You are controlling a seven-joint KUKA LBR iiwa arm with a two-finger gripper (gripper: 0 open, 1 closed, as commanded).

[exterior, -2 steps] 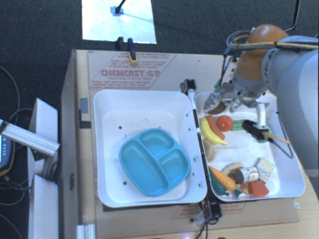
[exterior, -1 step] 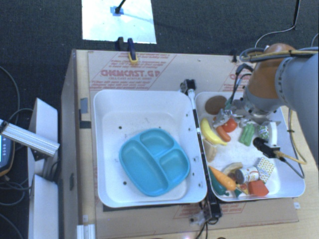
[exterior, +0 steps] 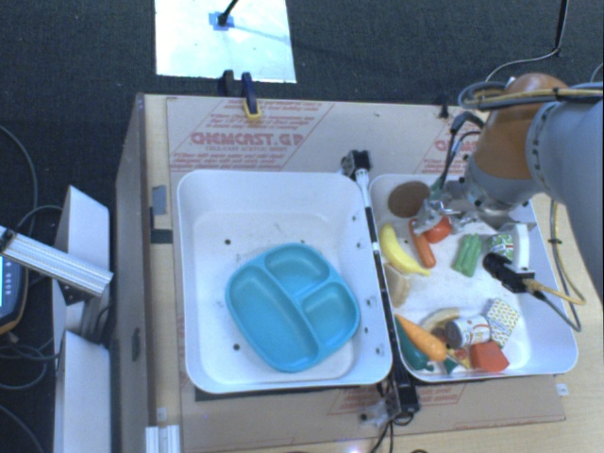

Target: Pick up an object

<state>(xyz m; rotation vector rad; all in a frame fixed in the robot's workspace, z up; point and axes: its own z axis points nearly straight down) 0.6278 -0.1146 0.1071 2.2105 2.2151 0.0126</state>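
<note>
An orange-red piece [exterior: 424, 253] lies just below the pincer [exterior: 436, 221] in the right bin [exterior: 562, 347], a banana [exterior: 400, 253] to its left, a green piece [exterior: 467, 254] right. Whether the pincer is apart or together I cannot tell.

Bench [exterior: 283, 130], seen from above at a slant: a board top printed with red lettering near its far edge. Two shallow white bins rest directly on it, side by side and touching along their inner rims. The left bin [exterior: 203, 253] covers the middle of the bench; the right bin [exterior: 557, 347] reaches toward the right edge. A black and yellow clamp [exterior: 247, 95] grips the far edge. A strip of bare board runs along the left edge, beside the left bin.
</note>
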